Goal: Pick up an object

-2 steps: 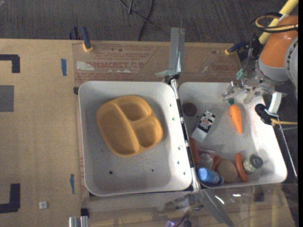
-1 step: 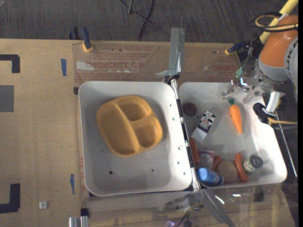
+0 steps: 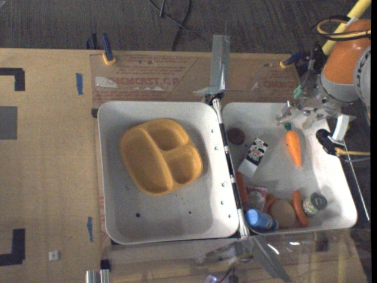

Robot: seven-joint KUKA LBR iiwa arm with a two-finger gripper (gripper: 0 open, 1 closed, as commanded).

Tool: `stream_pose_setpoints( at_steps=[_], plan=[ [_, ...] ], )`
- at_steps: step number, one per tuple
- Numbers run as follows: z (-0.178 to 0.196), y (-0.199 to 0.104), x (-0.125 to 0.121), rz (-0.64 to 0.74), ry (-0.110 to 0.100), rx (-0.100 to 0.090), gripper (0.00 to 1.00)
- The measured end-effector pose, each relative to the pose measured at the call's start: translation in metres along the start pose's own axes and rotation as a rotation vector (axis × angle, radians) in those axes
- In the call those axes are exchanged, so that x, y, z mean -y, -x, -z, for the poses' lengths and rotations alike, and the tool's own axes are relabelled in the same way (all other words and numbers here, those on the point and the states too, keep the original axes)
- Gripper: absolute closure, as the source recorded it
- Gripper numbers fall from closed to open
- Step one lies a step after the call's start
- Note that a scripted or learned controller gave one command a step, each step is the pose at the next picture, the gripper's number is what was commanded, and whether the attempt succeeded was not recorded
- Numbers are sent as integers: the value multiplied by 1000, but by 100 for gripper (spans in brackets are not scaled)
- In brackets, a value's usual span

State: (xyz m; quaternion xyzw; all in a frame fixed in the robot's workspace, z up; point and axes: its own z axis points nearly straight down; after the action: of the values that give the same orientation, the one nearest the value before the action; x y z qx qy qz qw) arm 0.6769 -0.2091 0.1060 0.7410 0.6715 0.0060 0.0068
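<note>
Approach stage: nothing lifted.
Pincer (image 3: pixel 301 114), state unclear, hovers just above the toy carrot (image 3: pixel 294 148); descent needed next.

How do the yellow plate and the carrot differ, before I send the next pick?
The plate lies in the left bin; the carrot lies in the right bin, close to the gripper. The plate is far larger, broad and split into three compartments; the carrot is slim and tapered. The plate is yellow-orange; the carrot is a brighter orange. Both lie flat, apart from other items.
</note>
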Motion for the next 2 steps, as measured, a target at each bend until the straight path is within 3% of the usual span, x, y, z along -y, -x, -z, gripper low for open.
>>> stream_pose_setpoints(
  at_steps=[1,2],
  plan=[
    [120,-24,45,-130,-14,2,0],
    [47,-28,40,-196,-19,1,0]
  ],
)
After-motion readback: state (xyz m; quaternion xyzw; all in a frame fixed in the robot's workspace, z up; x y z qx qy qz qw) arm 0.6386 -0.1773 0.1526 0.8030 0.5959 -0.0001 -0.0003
